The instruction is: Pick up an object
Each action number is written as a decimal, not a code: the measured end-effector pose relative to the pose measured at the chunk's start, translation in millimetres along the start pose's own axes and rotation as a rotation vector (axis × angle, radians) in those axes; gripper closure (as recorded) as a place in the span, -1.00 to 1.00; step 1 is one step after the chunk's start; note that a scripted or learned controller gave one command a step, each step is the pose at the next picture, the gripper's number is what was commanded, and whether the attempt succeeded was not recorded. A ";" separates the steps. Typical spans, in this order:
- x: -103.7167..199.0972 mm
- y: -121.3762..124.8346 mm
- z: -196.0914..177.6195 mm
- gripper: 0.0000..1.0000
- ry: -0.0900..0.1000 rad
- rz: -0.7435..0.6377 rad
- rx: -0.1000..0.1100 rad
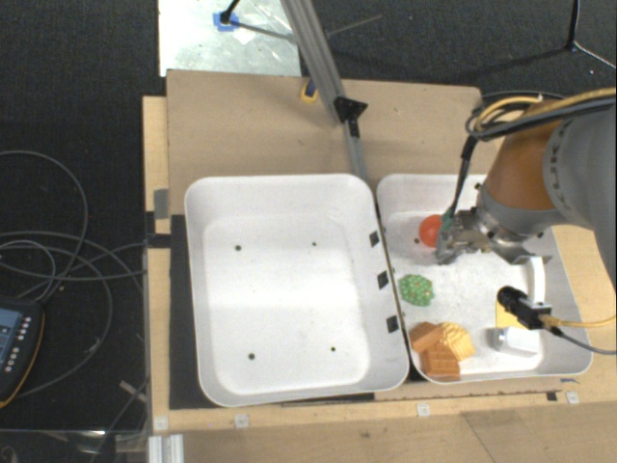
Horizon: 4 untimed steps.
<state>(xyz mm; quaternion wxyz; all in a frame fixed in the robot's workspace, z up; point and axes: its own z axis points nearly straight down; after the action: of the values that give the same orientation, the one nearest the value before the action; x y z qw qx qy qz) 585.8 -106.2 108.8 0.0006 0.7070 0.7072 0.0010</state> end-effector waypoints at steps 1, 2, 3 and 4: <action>6.8 -2.4 -47.2 1.00 -0.001 -0.004 -0.004; 10.7 0.7 -91.5 1.00 -0.001 -0.005 -0.004; 10.5 2.0 -124.3 1.00 -0.001 -0.005 -0.003; 62.6 6.7 -134.5 1.00 0.001 -0.010 -0.002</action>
<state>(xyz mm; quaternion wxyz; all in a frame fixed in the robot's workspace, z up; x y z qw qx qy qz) 592.2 -43.7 243.3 0.0007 0.7033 0.7109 0.0019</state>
